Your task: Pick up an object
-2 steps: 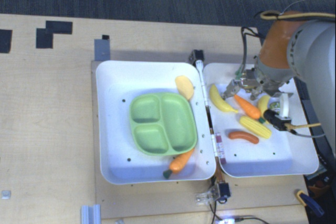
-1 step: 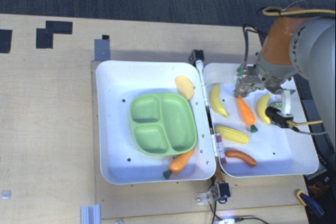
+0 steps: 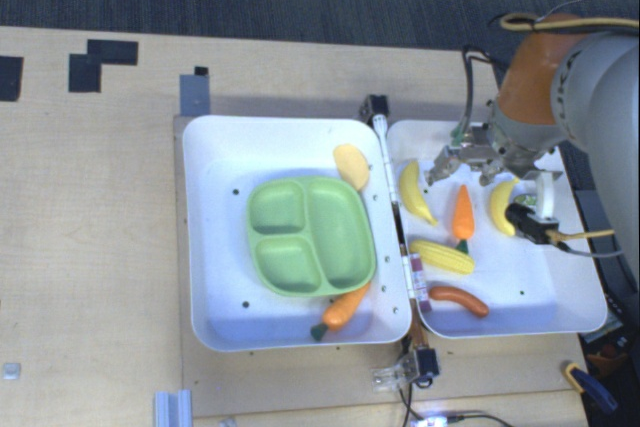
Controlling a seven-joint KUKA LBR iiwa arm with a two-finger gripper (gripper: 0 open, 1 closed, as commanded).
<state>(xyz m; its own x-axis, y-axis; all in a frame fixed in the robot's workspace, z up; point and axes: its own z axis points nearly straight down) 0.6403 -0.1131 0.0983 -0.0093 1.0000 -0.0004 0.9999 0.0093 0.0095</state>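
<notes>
Camera view shows the jaws spread apart with nothing between them. They hang over the far end of the right bin, just above the top of the carrot. The carrot looks like the likeliest target. It lies lengthwise in the middle of that bin, with the inner banana on the divider side and the outer banana on the arm's side.

The main risk is crowding. Both bananas lie near the carrot, so a descending fingertip could land on a banana instead of the bin floor. That would stop the close or push the fruit sideways. The jaws also seem centred past the carrot's thick end, not over its middle. If so, closing there may pinch only the tip, and the tapered, smooth body could squirt out or swing as it lifts.

The corn cob touches or nearly touches the carrot's lower end. A nudge to the carrot could roll the cob toward the sausage.

How high the jaws sit is hard to judge from this slanted view. Closing too early would catch only air. The left bin, with its green plate, is well apart and not at risk.
</notes>
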